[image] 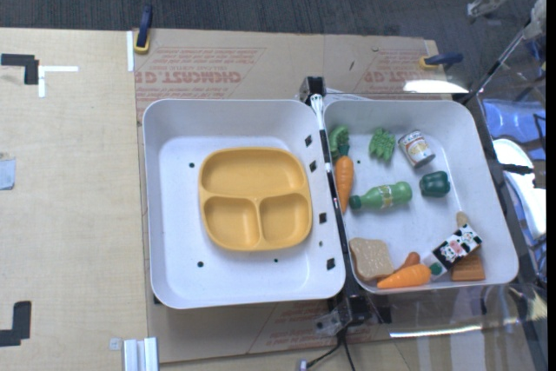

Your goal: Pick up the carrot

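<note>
Two carrots in right bin [486, 187]. One carrot [344, 178] lies along left wall, mid-bin, touching green bottle [382, 197]. Other carrot [405, 277] at near edge, beside bread [371, 257]. Best approach from above and grip across the narrow width; wall crowds the first.

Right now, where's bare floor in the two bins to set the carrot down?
Left white bin: bare strips all round the yellow three-compartment plate, widest along its left side and near edge. Right white bin: crowded; a small gap lies between the green bottle, the green pepper and the cow-print carton. The orange carrot lies against the divider.
</note>
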Available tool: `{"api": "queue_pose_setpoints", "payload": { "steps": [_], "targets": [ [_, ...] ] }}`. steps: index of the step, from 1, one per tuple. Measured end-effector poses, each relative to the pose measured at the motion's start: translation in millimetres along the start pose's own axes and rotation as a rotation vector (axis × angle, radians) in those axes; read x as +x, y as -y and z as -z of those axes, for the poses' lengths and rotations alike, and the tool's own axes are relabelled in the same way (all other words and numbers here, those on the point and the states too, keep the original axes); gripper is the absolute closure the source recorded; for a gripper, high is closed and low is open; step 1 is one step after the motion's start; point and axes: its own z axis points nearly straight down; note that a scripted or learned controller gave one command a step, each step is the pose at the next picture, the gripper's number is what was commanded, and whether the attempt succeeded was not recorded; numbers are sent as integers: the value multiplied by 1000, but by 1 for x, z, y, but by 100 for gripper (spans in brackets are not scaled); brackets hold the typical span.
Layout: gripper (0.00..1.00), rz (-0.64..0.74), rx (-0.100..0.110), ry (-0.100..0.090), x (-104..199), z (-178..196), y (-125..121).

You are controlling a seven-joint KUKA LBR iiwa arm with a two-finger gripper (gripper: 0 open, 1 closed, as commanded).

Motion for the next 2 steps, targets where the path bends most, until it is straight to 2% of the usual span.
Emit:
{"api": "queue_pose_setpoints", "payload": {
  "steps": [1,2],
  "targets": [
    [100,5,1,4,1,7,-1],
    [0,5,1,4,1,7,-1]
  ]
}}
